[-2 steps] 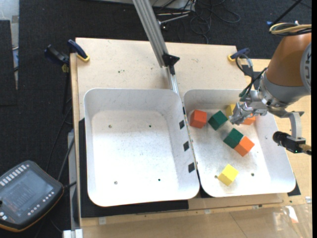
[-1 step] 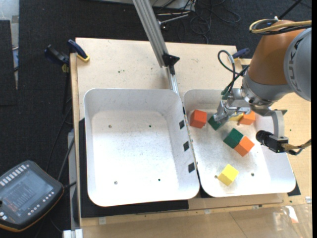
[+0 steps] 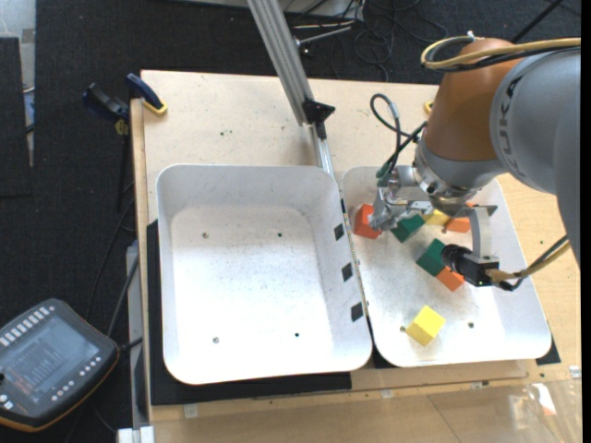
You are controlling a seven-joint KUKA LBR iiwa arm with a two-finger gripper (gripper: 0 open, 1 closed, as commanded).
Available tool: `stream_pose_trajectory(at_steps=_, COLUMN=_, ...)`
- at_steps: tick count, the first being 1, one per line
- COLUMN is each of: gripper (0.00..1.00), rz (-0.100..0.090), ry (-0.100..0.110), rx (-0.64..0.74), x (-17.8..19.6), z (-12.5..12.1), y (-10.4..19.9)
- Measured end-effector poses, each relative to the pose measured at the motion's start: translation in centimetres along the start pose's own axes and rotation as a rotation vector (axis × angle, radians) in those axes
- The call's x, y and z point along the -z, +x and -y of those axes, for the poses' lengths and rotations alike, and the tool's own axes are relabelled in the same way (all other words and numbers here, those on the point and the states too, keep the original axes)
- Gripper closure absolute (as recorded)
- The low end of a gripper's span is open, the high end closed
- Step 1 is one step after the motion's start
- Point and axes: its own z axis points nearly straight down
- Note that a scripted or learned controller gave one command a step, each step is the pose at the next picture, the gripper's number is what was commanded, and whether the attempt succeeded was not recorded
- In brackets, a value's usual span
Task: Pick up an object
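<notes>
My gripper [image 3: 391, 209] hangs low over the back left part of the right bin [image 3: 517, 335], under the orange-banded wrist. Just left of it lies a red-orange block [image 3: 367, 221], and a dark green block [image 3: 406, 230] sits right below it. Whether either is touched by the gripper is hidden by the wrist. Further forward lie a second green block [image 3: 431, 258] and a small orange block [image 3: 450, 280]. A yellow cube [image 3: 426, 325] rests alone near the bin's front. Small yellow and orange pieces [image 3: 446, 221] peek out beneath the arm.
The left bin [image 3: 249, 266] stands beside the right one, their rims meeting in the middle. A slanted metal pole [image 3: 282, 44] rises from behind the bins. A black cable fitting [image 3: 473, 267] hangs by the orange block. A teach pendant [image 3: 46, 363] lies off the bench at lower left.
</notes>
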Motion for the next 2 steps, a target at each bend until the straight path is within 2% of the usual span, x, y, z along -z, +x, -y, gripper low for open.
stream_pose_trajectory(at_steps=2, gripper=1.00, rz=0.000, ry=-0.002, rx=0.001, x=-0.1, z=-0.6, y=12.1)
